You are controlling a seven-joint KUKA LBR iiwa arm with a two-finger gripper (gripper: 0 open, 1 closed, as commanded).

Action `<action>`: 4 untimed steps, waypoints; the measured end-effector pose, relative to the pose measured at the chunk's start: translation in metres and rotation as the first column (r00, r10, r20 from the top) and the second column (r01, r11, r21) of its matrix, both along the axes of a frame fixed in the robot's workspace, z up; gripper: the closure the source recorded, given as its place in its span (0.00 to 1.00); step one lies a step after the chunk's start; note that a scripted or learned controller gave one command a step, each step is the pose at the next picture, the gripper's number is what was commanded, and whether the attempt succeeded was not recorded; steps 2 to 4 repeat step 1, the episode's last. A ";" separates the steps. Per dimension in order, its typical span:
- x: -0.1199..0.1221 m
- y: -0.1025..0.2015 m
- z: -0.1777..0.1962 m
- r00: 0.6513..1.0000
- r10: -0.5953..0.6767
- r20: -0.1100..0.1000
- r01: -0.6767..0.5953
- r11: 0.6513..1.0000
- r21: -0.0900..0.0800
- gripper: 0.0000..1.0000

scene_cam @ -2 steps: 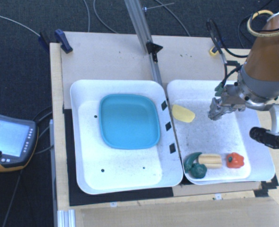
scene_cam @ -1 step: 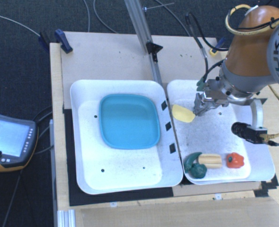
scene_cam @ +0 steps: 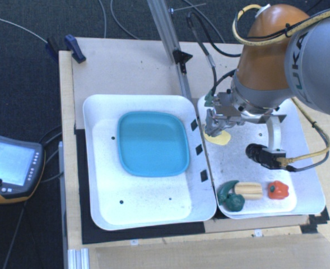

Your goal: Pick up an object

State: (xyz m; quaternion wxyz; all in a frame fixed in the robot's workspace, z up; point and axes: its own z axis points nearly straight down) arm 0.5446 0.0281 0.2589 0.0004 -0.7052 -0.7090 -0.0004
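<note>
Bench; left bin (scene_cam: 100,206) holds blue plate (scene_cam: 153,143); right bin (scene_cam: 307,175) yellow piece (scene_cam: 219,138); jaws' state unclear

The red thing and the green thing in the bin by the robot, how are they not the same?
The red thing is bright red and small and roundish; the green thing is dark green, bigger and lumpy. The red thing lies to the right of the tan block; the green thing lies to its left, nearer the corner. Both rest along the front edge of the right bin, and both lie apart from the gripper.
</note>
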 end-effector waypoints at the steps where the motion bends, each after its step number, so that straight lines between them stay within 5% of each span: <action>1: 0.014 0.039 -0.005 1.000 -0.002 0.000 0.002 1.000 -0.001 1.00; 4: 0.014 0.039 -0.005 1.000 -0.002 0.000 0.002 1.000 -0.001 1.00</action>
